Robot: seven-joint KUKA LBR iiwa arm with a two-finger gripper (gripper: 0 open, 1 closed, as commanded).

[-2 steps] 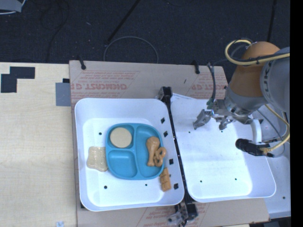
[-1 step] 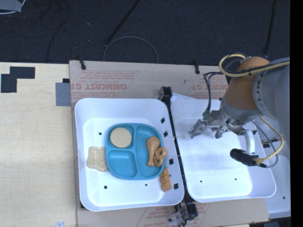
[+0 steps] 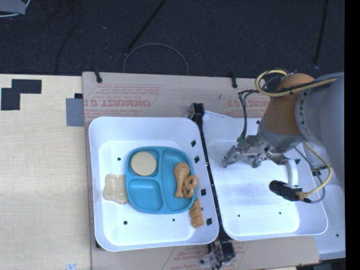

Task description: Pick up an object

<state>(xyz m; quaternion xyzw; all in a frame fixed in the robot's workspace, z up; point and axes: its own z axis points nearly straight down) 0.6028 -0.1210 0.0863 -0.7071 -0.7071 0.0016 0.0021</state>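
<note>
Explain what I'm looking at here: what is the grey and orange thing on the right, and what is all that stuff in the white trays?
That is a robot arm, photographed from one camera fixed above the bench, looking down at a slant. Its pincer hangs over the right white bin; I see nothing held in it. The left white bin holds a blue divided tray with a round pale disc in one compartment and a knobbly tan piece in another. A pale flat piece lies against the tray's left edge, and a small tan piece lies at its lower right.
</note>
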